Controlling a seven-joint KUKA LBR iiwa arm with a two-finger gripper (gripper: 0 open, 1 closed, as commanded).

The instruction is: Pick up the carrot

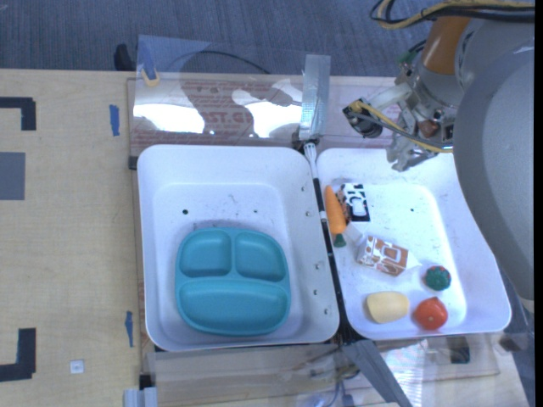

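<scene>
The carrot (336, 211) is a small orange stick with a green tip. It lies along the left wall of the right bin (475, 253), close to the divider between the two bins. My gripper (406, 153) hangs over the far edge of the right bin, up and to the right of the carrot and well apart from it. Nothing shows in the gripper.
A black-and-white card (355, 202) lies right beside the carrot. A wrapped snack (383, 256), a yellow lump (387, 306), a red tomato (431, 314) and a green ball (437, 278) share the right bin. A teal divided plate (231, 280) sits in the left bin (161, 193).
</scene>
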